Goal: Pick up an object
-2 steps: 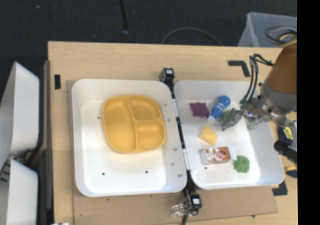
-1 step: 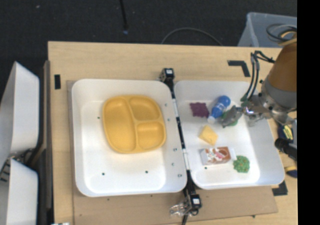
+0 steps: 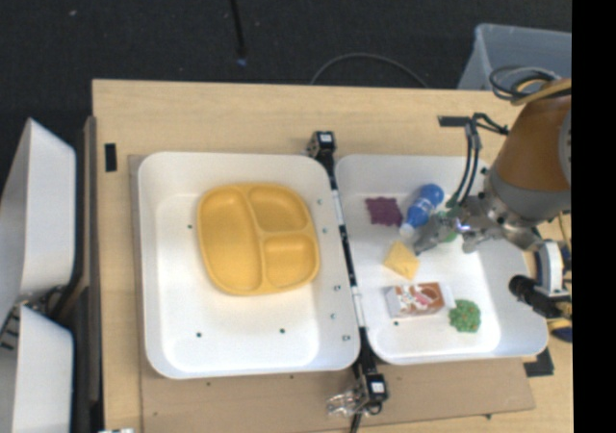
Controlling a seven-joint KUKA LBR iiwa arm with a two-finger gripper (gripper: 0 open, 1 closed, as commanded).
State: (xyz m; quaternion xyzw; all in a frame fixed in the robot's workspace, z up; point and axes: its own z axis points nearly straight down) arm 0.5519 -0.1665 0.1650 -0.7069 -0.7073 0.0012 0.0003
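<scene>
The right bin (image 3: pixel 500 325) holds a purple piece (image 3: pixel 383 211), a blue and white bottle (image 3: pixel 422 204), a yellow wedge (image 3: pixel 402 260), a red and white packet (image 3: pixel 417 299) and a green broccoli piece (image 3: pixel 465 316). My gripper (image 3: pixel 438 234) hangs low in this bin, just right of the bottle's lower end and above the yellow wedge. The arm's orange band (image 3: pixel 534 147) rises behind it at the right. I see nothing held between the fingers.
The left bin (image 3: pixel 164 325) holds a yellow divided tray (image 3: pixel 258 237). A black clip (image 3: pixel 321 143) sits at the top of the seam between the bins. A grey container (image 3: pixel 515 56) stands at the back right.
</scene>
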